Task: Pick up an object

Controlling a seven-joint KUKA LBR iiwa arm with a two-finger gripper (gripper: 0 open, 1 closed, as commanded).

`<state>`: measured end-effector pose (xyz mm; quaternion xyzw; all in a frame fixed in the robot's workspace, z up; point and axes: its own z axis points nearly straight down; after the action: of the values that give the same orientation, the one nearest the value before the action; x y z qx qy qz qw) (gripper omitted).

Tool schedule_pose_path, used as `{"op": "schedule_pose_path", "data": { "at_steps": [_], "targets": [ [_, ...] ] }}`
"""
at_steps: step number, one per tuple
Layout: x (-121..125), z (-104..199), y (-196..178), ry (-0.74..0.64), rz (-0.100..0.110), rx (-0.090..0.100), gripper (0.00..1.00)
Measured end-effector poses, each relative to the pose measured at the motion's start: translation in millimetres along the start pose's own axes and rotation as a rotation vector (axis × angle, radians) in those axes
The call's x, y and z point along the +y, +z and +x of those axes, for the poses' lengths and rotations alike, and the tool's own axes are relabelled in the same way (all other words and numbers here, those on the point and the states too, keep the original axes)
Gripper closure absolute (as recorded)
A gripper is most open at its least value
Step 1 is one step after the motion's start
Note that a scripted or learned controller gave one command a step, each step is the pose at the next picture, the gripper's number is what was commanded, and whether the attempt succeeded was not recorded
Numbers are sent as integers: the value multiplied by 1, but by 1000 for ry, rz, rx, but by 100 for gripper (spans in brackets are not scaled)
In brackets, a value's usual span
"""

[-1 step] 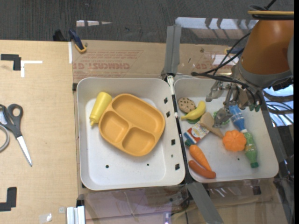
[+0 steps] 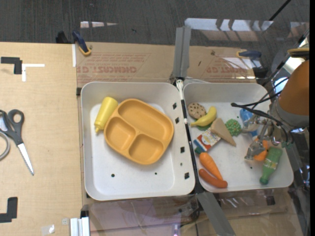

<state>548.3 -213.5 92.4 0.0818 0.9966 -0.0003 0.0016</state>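
Green bottle (image 2: 269,164) by tool (image 2: 256,153); cardboard (image 2: 123,63) print mirrored, unreadable

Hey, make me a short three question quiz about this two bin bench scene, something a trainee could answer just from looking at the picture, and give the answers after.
1. True or false: the yellow bottle lies inside the orange divided tray.
2. Which bin holds the banana: A) left bin, B) right bin, C) neither?
3. Fill in: the gripper hangs over the ____ bin, close to the green bottle.

Key
1. False: it lies beside the tray, against its left edge.
2. B.
3. Right.
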Motion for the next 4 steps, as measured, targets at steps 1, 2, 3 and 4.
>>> {"op": "schedule_pose_path", "data": {
  "at_steps": [1, 2, 3, 4],
  "targets": [
    [40, 0, 0, -10, -1, 1, 0],
    [41, -1, -10, -12, 0, -2, 100],
    [92, -23, -19, -97, -1, -2, 100],
    [15, 60, 0, -474, -2, 1, 100]
  ]
}}
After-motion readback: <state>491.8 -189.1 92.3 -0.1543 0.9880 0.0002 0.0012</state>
